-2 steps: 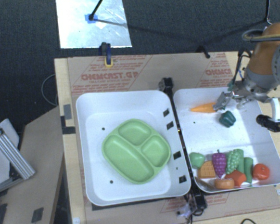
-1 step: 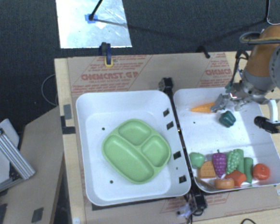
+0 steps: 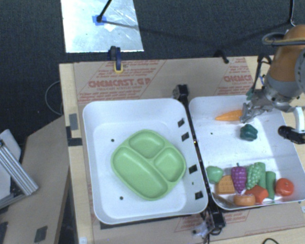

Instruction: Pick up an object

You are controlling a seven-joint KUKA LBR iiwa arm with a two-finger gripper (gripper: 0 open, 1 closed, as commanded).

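Two white bins side by side, and the gripper [image 3: 248, 112] is down in the right bin [image 3: 291, 150], its tip right at the thick end of the orange carrot [image 3: 229, 116]; jaw state, can't tell from here. Dark green piece [image 3: 248, 132] lies just below; green divided plate [image 3: 148, 164] sits in the left bin [image 3: 102, 120]

A dark carpeted floor [image 3: 20, 45] is seen around the worktop [image 3: 138, 75], which is covered with printed brown cardboard. A shiny metal sheet [image 3: 100, 24] is laid on the floor beyond it. At the left, a pale wooden surface [image 3: 35, 170] and an aluminium frame [image 3: 6, 162] are seen.
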